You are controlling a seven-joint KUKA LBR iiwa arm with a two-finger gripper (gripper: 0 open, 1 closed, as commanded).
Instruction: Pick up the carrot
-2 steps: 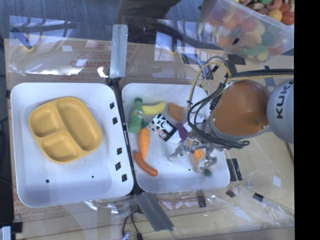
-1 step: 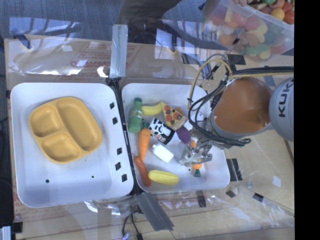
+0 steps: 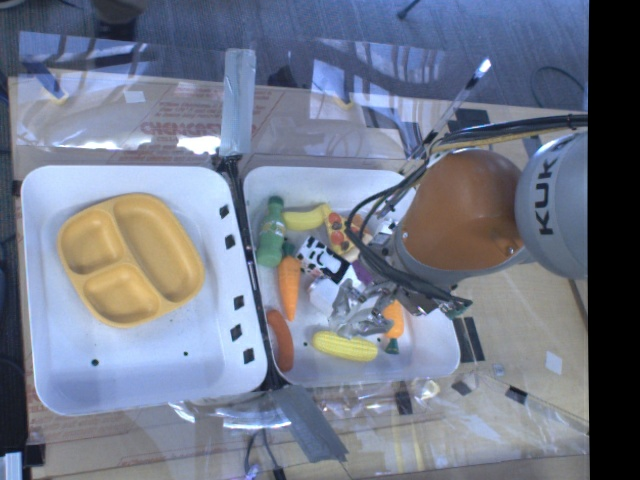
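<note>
An orange carrot [image 3: 289, 286] lies lengthwise in the left part of the right bin [image 3: 432, 360], just below a green bottle [image 3: 271, 233]. My gripper [image 3: 362, 314] is low in the middle of that bin, to the right of the carrot and apart from it, just above a yellow corn cob [image 3: 345, 345]. A second small orange piece with a green end [image 3: 394, 320] sits tight against the gripper's right side; whether it is gripped is hidden. The orange band of the arm [image 3: 465, 213] covers the bin's right part.
The right bin also holds a yellow banana [image 3: 305, 216], a black-and-white toy [image 3: 322, 258] and a red-orange sausage shape [image 3: 280, 338] by the divider. A yellow three-part plate [image 3: 130, 258] lies in the left bin [image 3: 60, 368]. Cables [image 3: 450, 133] run above the arm.
</note>
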